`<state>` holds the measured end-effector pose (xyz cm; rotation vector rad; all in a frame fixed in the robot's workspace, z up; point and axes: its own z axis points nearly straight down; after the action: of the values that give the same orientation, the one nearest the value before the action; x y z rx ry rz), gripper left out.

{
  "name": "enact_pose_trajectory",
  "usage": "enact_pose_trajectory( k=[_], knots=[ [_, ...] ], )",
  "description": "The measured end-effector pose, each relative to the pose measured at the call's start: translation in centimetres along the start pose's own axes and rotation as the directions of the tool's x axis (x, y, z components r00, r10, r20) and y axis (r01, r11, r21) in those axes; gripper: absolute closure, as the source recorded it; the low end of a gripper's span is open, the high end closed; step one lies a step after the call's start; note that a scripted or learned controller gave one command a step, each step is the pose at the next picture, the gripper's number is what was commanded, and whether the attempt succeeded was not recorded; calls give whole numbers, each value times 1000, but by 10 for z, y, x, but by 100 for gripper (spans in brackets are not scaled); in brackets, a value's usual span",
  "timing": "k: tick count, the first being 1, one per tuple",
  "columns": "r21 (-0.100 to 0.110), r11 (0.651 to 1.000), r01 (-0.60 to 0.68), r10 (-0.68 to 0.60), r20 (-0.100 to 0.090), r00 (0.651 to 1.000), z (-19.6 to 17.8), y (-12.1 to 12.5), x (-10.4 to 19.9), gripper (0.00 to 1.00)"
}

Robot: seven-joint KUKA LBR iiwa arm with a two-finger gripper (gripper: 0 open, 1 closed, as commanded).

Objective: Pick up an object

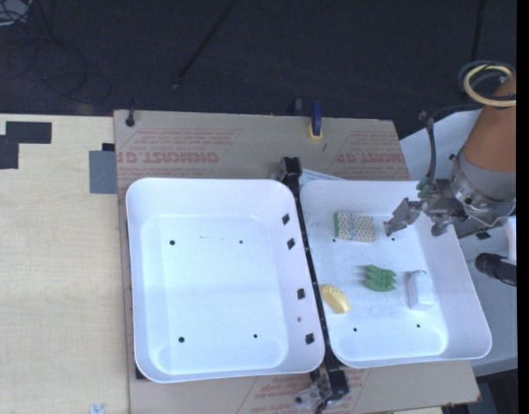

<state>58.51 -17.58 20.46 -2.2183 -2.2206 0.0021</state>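
The right bin (471, 335) holds several small objects. A flat speckled pad with a green edge (355, 226) lies near its back. A green knobbly piece (379, 278) sits at the middle, a yellow piece (335, 297) rests by the left wall, and a white block (419, 288) lies to the right. My gripper (413, 228) hangs over the back right part of this bin, just right of the speckled pad. Its fingers are spread open with nothing between them.
The left bin (143, 231) sits beside the right one, with a black divider with clips (300, 257) between them. Both rest on a cardboard sheet (212, 149). The arm's grey wrist and orange band (493, 141) enter from the right.
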Motion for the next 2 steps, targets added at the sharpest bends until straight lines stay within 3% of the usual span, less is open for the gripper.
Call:
enact_pose_trajectory(
  k=[1,2],
  knots=[
    [10,1000,-6,6,-2,1000,78,-75,-39,0],
    [-2,1000,0,0,1,1000,116,-49,-13,0]
  ],
)
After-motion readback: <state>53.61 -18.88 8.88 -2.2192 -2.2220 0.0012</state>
